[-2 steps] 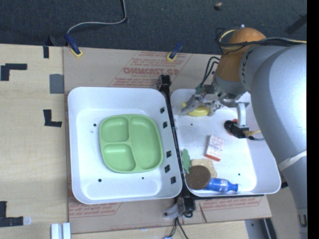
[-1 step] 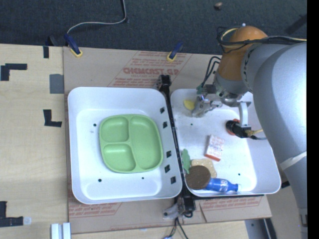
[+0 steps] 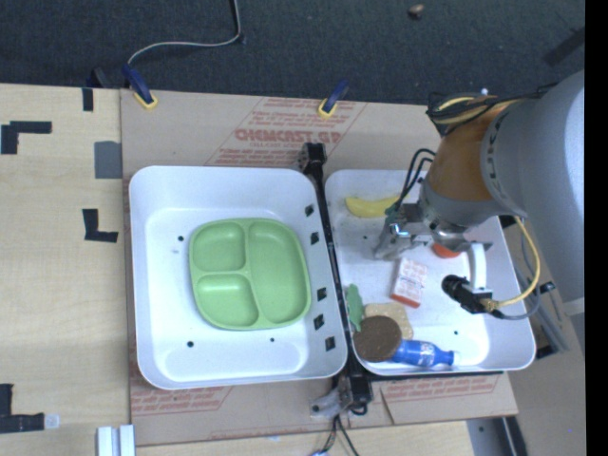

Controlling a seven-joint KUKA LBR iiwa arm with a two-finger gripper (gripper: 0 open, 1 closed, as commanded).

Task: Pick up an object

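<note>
In the right bin (image 3: 503,345), my gripper (image 3: 391,240) hangs low at mid-floor, wrist bent down; whether it's spread or pinched, I cannot tell. A banana (image 3: 369,205) lies just behind, a carton (image 3: 410,280) just beside, then a brown disc (image 3: 378,336) and bottle (image 3: 423,354). The left bin (image 3: 152,255) holds a green plate (image 3: 249,273).
</note>
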